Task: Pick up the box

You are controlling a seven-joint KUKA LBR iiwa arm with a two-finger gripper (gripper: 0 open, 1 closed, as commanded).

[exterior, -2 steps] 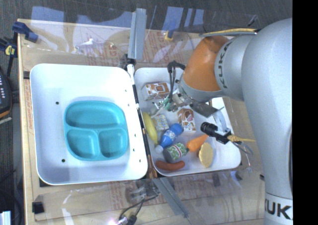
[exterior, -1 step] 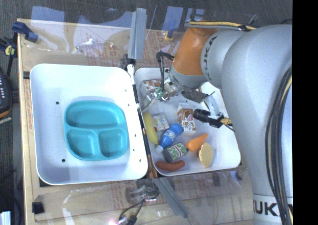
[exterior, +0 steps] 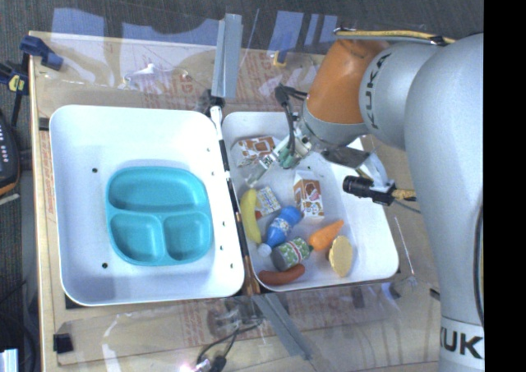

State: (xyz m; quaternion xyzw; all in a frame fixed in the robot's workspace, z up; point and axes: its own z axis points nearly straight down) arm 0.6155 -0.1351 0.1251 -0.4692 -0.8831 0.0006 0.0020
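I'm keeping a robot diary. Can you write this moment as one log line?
task: pick up box | hand: over right bin, beside box | second box: mid-bin | left bin: blue tray

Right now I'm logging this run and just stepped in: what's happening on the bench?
The grey KUKA arm reaches in over the right bin, its wrist low near the bin's far end, by a small brown-and-white box. A second such box lies mid-bin among a banana, a blue bottle, a carrot and a sausage. The left bin holds a teal divided tray. Nothing looks lifted.
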